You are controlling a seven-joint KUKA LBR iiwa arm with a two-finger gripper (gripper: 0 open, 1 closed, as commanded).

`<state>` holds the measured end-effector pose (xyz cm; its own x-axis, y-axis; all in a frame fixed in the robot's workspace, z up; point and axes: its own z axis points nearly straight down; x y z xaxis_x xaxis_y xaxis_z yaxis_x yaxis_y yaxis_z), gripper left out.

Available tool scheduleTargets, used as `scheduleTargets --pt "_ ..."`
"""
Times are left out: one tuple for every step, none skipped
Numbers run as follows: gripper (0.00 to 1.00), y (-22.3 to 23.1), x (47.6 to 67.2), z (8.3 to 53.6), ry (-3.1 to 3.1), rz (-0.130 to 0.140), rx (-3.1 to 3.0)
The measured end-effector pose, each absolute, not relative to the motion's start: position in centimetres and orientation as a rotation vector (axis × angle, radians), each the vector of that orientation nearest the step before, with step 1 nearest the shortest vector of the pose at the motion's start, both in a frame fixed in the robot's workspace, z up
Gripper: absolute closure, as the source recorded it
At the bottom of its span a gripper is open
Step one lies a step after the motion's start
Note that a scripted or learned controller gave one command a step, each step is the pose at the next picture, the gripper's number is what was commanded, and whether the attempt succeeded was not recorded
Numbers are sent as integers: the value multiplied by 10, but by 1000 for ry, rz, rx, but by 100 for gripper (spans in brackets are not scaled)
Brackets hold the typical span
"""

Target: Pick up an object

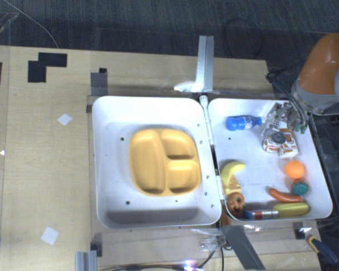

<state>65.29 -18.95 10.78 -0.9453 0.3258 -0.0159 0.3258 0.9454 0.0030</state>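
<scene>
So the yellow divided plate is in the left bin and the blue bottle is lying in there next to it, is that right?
Not quite. The yellow divided plate is in the left bin, but the blue bottle is not beside it. The camera view shows the bottle lying in the right bin, near its far edge, with the gripper close to it on the arm's side.

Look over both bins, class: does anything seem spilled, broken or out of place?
Nothing stands out. The yellow divided tray lies flat in the left bin. The toys in the right bin are loosely scattered, the blue bottle on its side, but nothing looks damaged.
</scene>
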Motion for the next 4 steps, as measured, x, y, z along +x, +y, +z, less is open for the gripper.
scheduleTargets --pt "0 -189 646 101 3114 4 523" --pt "0 -186 619 100 3062 1 658" --pt "0 -143 590 97 2965 4 1019" --pt "0 -154 654 89 2960 -16 1146"
